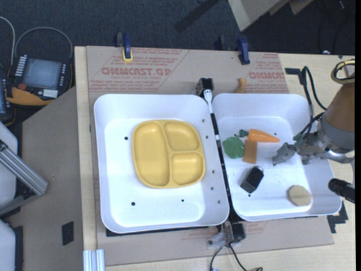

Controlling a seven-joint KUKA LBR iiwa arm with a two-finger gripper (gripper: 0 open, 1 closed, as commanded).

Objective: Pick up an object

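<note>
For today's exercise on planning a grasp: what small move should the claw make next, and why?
Probably a short shift toward the black block, then down. The claw sits in the right bin with nothing between its tips, and the block lies just beside it, apart from the carrot and tan ball.

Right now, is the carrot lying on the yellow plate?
No, the carrot lies in the right bin, while the yellow plate sits in the left bin.

Two white bins [113,202] — one yellow tray [168,152], one carrot [263,135], one black block [252,179].
</note>
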